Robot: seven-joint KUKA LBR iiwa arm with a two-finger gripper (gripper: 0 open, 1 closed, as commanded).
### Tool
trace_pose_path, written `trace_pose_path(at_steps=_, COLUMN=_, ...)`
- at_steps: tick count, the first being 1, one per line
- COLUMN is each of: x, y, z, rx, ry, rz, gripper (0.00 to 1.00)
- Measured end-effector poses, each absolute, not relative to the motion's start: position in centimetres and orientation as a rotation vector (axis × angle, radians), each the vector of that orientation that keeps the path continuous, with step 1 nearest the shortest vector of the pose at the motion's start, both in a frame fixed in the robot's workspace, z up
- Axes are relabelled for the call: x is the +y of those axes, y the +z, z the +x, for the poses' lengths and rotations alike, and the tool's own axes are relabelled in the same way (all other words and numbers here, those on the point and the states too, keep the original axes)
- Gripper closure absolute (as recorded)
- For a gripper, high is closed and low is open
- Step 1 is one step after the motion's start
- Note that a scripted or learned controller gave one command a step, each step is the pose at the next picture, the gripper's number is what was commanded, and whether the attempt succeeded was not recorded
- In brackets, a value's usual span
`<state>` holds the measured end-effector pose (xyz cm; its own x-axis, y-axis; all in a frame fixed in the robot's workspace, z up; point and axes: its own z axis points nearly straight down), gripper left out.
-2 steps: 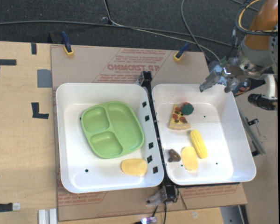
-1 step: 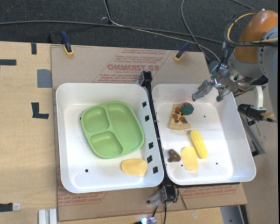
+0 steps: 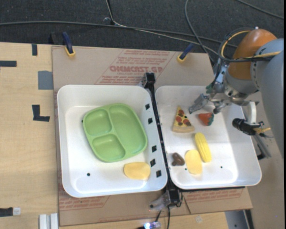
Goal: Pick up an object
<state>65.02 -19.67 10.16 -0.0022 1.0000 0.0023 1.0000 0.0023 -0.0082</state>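
Observation:
My gripper [image 3: 203, 110] hangs over the back of the right bin [image 3: 243, 175], fingers spread open. A small red toy [image 3: 206, 119] lies on the bin floor just in front of and between the fingertips; I cannot tell whether they touch it. Left of it lies a pizza slice toy [image 3: 182, 120]. Nearer the front are a corn cob [image 3: 203, 147], a pale yellow piece [image 3: 193, 161] and a small brown piece [image 3: 177, 159]. In the left bin [image 3: 69, 175] a green divided plate [image 3: 115, 131] lies with a yellow piece [image 3: 137, 170] in front of it.
A black divider [image 3: 154, 123] runs between the two bins. The arm's grey body and orange band [image 3: 250, 51] stand over the right bin's far right corner. Cables [image 3: 200, 27] trail across the dark surface behind the bench.

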Motion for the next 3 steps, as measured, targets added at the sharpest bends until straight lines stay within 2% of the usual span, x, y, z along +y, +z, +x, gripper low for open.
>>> trace_pose_path(at_steps=1, x=-19.6, y=8.2, z=65.1, rx=-2.224, ry=0.006, rz=-2.217, gripper=0.0)
trace_pose_path(at_steps=2, x=-19.7, y=9.0, z=65.1, rx=-2.228, ry=0.009, rz=-2.215, gripper=1.0)
trace_pose_path(at_steps=3, x=-19.9, y=14.4, z=66.1, rx=-2.224, ry=0.0, rz=-2.219, gripper=1.0)
